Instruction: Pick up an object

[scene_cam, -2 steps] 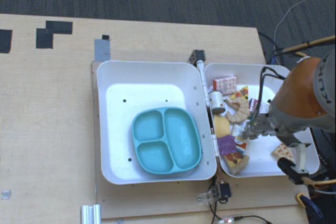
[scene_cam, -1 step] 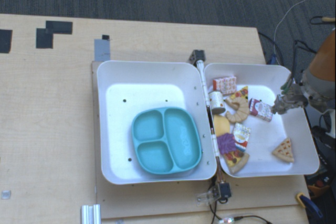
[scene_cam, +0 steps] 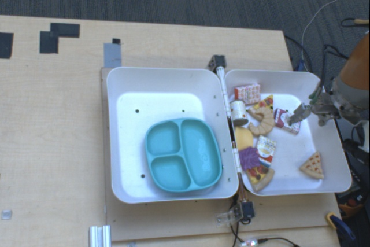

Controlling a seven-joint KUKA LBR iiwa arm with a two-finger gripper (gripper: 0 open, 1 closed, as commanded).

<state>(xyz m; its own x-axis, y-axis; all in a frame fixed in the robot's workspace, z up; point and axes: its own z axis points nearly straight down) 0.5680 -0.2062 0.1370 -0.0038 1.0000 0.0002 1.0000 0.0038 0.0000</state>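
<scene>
You've got the gripper (scene_cam: 300, 113) reaching in from the right over the right bin (scene_cam: 332, 182), tip just beside a small red-and-white packet (scene_cam: 284, 120). Can't tell if the fingers are apart or together (too small, too dark). Nothing visibly held. Other objs crowd the bin's left side: pink box (scene_cam: 247, 92), purple item (scene_cam: 250, 157); a pizza slice (scene_cam: 313, 166) sits apart, lower right. Left bin (scene_cam: 124, 142) holds a teal divided plate (scene_cam: 183, 154).

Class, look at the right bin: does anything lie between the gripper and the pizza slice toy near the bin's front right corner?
Nothing visible does. The gripper hovers over the right bin, and bare white floor separates it from the pizza slice toy. The other toys lie clustered to the left.
</scene>
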